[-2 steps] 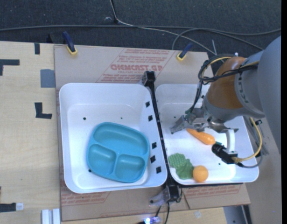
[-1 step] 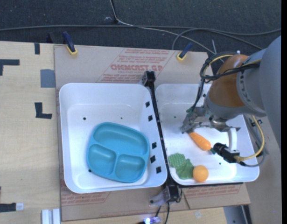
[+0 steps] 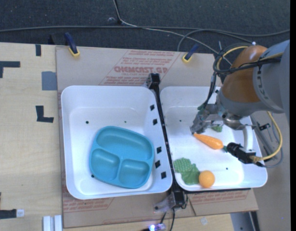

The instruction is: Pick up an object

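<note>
Seen from the one camera fixed above, at a slant: two shallow white plastic bins side by side on a brown cardboard sheet (image 3: 138, 66) printed with red lettering, itself laid on a pale wooden bench (image 3: 22, 143) marked with dark tape pieces.

In the left bin (image 3: 73, 105): a light blue plastic divided plate (image 3: 122, 156) with three compartments, lying flat toward the near right part of the floor.

In the right bin (image 3: 181, 100): an orange carrot-shaped toy (image 3: 209, 141) lying flat near the middle, narrow end toward the left, thick end toward the right. Toward the near left corner, a green knobbly leafy-looking toy (image 3: 185, 169), and touching its right side a small round orange ball-like fruit toy (image 3: 206, 178). A small green scrap (image 3: 216, 127) just behind the carrot, partly hidden by the arm's end.

Reaching in from the right: the grey arm with its orange band (image 3: 241, 76), wrist bent down over the right bin. Two-finger gripper (image 3: 201, 125) low over the bin floor, just behind and left of the carrot's narrow end, near it. Cannot tell how wide it stands; nothing visibly held. Carrot resting on the bin floor, ungrasped.

Along the cardboard's far edge: two clamps with blue and yellow handles (image 3: 70, 44). Black cables (image 3: 138, 25) trailing over the dark floor beyond the bench.
</note>
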